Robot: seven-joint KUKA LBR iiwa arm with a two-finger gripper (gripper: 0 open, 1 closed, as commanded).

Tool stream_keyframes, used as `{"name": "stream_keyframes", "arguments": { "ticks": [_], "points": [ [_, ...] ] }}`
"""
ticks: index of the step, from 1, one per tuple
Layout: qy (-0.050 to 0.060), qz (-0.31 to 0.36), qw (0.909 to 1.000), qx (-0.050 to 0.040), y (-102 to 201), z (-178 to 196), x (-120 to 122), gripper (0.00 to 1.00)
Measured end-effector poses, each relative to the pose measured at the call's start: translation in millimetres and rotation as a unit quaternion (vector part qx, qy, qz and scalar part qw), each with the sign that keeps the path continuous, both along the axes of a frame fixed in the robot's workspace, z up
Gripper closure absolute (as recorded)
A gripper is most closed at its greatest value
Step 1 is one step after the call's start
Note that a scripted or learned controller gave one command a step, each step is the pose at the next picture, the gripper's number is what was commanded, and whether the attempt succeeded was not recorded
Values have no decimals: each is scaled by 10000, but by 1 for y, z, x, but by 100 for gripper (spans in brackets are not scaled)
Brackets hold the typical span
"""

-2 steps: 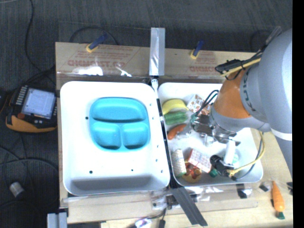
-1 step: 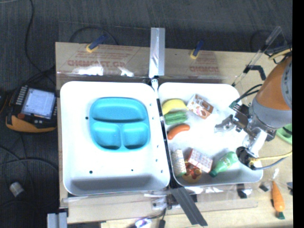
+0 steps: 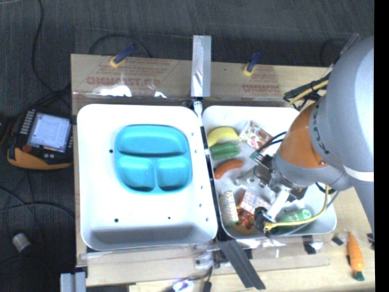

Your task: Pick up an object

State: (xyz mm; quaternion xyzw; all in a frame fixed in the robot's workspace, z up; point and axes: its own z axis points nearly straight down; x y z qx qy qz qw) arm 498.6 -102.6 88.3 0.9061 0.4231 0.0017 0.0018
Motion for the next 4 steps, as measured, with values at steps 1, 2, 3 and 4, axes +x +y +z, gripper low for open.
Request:
{"name": "stream_keyframes", "arguments": {
  "ticks": [1, 2, 3, 4],
  "points": [
    [56, 414, 9991, -3, -60, 99, -17, 0],
    [65, -966, 9953, 4, -9, 39, 3, 0],
    [50, 1748, 9846, -4, -60, 108, -4, 0],
    [52, 2010, 9796, 7, -14, 79, 39, 0]
  ]
}}
